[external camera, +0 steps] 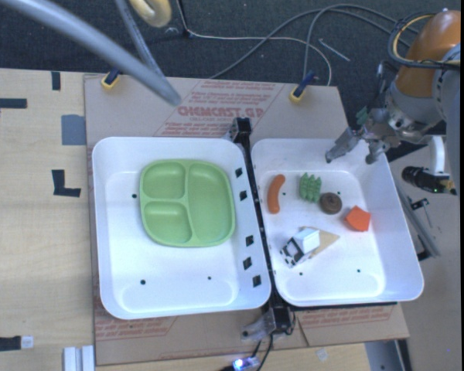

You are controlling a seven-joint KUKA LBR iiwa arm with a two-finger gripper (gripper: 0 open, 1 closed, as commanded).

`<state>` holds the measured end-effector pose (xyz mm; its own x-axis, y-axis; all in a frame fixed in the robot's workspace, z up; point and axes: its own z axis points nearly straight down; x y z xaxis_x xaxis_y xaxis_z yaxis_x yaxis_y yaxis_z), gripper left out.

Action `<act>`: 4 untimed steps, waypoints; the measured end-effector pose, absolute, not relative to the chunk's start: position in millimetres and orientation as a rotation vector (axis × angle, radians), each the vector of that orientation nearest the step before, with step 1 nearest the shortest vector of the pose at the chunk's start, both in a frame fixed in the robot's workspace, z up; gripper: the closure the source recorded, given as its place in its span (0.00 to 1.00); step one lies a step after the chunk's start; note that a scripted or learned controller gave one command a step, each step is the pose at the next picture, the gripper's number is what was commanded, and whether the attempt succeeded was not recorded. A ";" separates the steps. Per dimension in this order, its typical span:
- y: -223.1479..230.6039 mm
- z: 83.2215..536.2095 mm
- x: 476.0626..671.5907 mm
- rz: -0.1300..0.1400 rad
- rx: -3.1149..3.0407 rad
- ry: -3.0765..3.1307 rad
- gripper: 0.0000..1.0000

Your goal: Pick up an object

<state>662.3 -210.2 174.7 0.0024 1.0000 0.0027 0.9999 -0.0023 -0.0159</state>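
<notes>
Gripper hangs over the far right corner of the right bin, fingers spread w/ nothing between them; one tip points down-left toward the bin floor, the other sits to its right.

Candidate objs all lie in the right bin, nearer the camera than the fingers, i.e. down-frame and mostly left of them. Closest: green studded block, just down-left of the tips. Next, brown round piece, touching or nearly touching the block's lower right. Orange cube sits almost straight below the gripper, a bit farther off. Orange sausage-shaped toy is by the bin's left wall, long axis roughly near-to-far in frame w/ a slight tilt. White wedge w/ black-and-white patch lies mid-bin, farthest of the lot.

Left bin holds a green divided plate, well apart from the arm.

Judgement: nothing grasped yet; approach stage. Shortest move is down and toward the camera onto the block or the cube. Block and brown piece crowd each other, so the cube looks like the cleaner pick.
</notes>
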 end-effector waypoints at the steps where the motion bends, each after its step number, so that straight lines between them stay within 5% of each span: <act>1: -209.5 185.4 665.6 0.002 -2.219 -2.223 0.00; 3: -211.4 83.3 661.1 0.004 -2.220 -2.226 0.00; 4: -211.6 97.3 662.7 0.002 -2.221 -2.232 1.00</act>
